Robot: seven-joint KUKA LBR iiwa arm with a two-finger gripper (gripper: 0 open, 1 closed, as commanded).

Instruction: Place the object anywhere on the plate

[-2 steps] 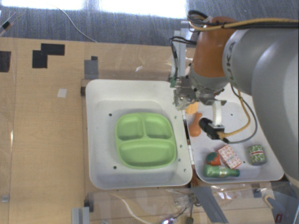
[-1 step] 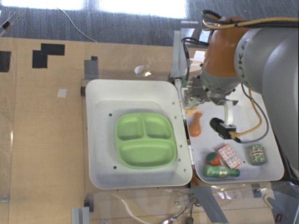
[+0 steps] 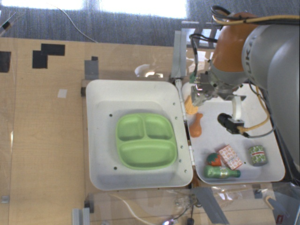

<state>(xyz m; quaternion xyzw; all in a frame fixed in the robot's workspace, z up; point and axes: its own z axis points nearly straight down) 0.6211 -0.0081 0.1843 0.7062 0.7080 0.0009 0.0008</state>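
In the right white bin point(image 3: 269, 172) we see the gripper point(image 3: 196, 97) above an orange chicken-leg toy point(image 3: 196, 125); jaw state unclear, labels unreadable

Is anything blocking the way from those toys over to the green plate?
Only the bin walls where the two bins meet, between the orange toy and the plate. They are low, so lifting over them should do.

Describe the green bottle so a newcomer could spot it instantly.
Start at the right-hand white bin, the one the arm reaches into. Along its near edge lies the green bottle, on its side, below a red-and-white patterned box. It is the only long green item there.
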